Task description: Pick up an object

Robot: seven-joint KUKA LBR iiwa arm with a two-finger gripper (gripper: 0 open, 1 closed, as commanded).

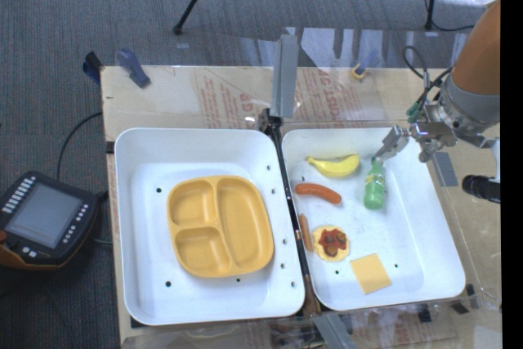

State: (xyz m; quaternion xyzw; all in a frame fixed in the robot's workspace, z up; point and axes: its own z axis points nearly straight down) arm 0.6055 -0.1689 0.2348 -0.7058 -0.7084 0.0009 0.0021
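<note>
Looking down on the counter (196, 98), we see two shallow white bins side by side: the left bin (139, 167) carries a yellow divided tray (219, 225), and the right bin (425, 257) carries the candidates for picking. These are a toy banana (333, 166) near the back, a hot dog sausage (318, 192) just in front of it, a green bottle (375, 187) lying to their right, a small pizza round (331, 242), a yellow cheese slice (371, 272) toward the front, and a thin brownish stick (305, 231) along the left wall. We judge that they were scattered apart so that each leaves room for fingers on either side. The end effector (406, 143) hangs at the bin's back right, above the rim, with its two fingers spread and nothing between them; one finger (387, 146) points down toward the top of the green bottle, and we cannot tell whether it touches. We take the bottle to be the likely target, being nearest to the fingers and the tallest shape there. The grasp has not yet been made, so the task is in its approach stage. A rounded bottle may roll or slip aside if the fingers close off centre, so the descent calls for squaring the spread fingers across its body.
</note>
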